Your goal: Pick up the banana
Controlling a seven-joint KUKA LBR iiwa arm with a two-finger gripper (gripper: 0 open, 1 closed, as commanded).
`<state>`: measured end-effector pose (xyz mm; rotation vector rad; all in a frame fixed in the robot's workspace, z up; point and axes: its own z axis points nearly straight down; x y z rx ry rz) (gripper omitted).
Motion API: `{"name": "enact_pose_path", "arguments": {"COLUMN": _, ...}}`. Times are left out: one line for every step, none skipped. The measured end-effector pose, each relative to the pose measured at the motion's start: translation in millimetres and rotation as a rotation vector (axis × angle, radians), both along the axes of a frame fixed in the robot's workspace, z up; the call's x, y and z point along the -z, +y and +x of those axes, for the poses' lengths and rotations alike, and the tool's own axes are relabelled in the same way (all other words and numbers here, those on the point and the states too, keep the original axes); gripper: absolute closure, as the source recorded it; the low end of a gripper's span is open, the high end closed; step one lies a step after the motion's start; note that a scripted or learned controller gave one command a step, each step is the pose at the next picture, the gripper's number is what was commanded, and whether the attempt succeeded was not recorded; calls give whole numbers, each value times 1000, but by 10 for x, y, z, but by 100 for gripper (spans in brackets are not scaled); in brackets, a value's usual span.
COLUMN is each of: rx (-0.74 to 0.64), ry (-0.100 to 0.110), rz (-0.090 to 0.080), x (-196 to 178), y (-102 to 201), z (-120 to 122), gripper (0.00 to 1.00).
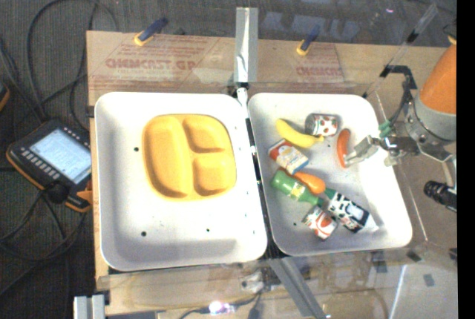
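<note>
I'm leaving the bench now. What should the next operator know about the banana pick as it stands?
Claw: over the right bin's right side, near a red-orange item; I can't tell whether it is open or shut, and it holds nothing I can see.
Banana: lying in the right bin, upper left, beside a small can and apart from the claw.
Yellow tray: in the left bin.
Done: nothing visible. Left: reach the banana, grasp, lift.

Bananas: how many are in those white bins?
1. The banana lies near the back of the right bin, beside a small can. More could hide under the other toys, though none peeks out.
</note>
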<state>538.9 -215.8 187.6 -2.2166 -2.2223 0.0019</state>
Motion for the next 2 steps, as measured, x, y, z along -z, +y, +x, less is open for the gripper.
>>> {"name": "enact_pose_path", "arguments": {"rx": -282, "ry": -3, "rz": -3, "x": -1026, "y": 179, "z": -282, "gripper": 0}}
{"name": "enact_pose_path", "arguments": {"rx": -395, "ry": -2, "rz": 0, "x": -266, "y": 627, "z": 76, "gripper": 0}}
